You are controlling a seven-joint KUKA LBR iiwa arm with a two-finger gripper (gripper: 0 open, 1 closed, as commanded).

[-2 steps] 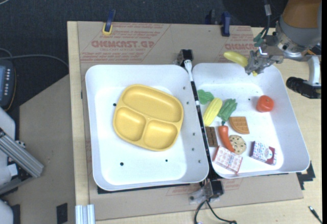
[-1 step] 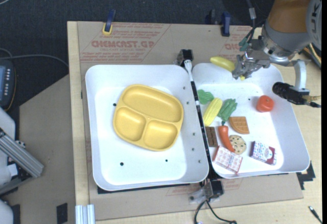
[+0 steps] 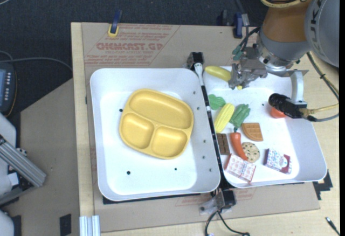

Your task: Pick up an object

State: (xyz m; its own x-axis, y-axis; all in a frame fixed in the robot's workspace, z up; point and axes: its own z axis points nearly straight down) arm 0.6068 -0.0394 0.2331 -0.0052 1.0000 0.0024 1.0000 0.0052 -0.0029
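Observation:
My gripper [image 3: 237,83] hangs over the back left part of the right bin [image 3: 307,138], just right of a yellow banana [image 3: 217,73]. Nothing shows between its tips. Below it lie a green leafy piece [image 3: 216,102], a yellow corn cob [image 3: 224,116] and a green pepper-like piece [image 3: 240,115]. Further forward are a brown toast slice [image 3: 252,131], a red-orange carrot [image 3: 236,144], a round cookie [image 3: 250,150], a chocolate bar [image 3: 223,144] and two small printed packets [image 3: 240,168] [image 3: 277,160]. A red piece [image 3: 276,112] sits by a black part at the right.
The left bin [image 3: 108,170] holds a yellow divided plate [image 3: 156,123]. A black divider [image 3: 205,105] runs between the bins. Cables and a white bracket [image 3: 297,88] hang at the right of the gripper. Cardboard [image 3: 135,43] lies behind the bins.

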